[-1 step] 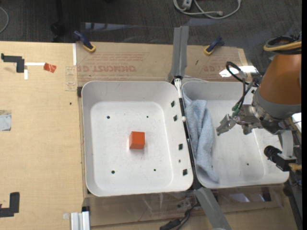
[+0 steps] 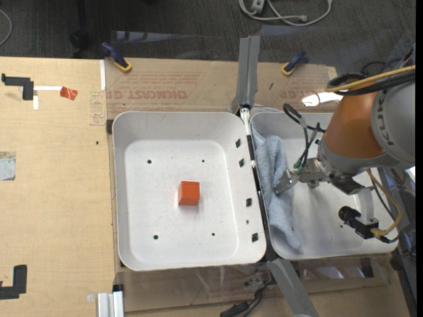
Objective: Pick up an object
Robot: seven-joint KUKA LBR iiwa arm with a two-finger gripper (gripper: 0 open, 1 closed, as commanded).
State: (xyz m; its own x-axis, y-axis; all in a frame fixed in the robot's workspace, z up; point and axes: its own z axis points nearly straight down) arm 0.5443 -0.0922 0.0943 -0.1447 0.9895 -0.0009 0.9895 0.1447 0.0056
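Fingers (image 2: pixel 285 185) at cloth (image 2: pixel 276 190); arm (image 2: pixel 360 134) hides right bin (image 2: pixel 330 246).

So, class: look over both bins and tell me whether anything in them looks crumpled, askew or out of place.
The pale blue cloth in the right bin lies bunched in a long crumpled strip against the bin's left wall, not spread flat. The orange block sits squarely on the floor of the left bin; nothing odd there.

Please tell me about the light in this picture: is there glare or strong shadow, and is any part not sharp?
In the camera view the light is even and soft; the orange block throws only a faint shadow in the left bin. A bright glare spot sits on the cardboard behind the right bin. The bins and the grey cloth look sharp; the gripper is dim under the arm.
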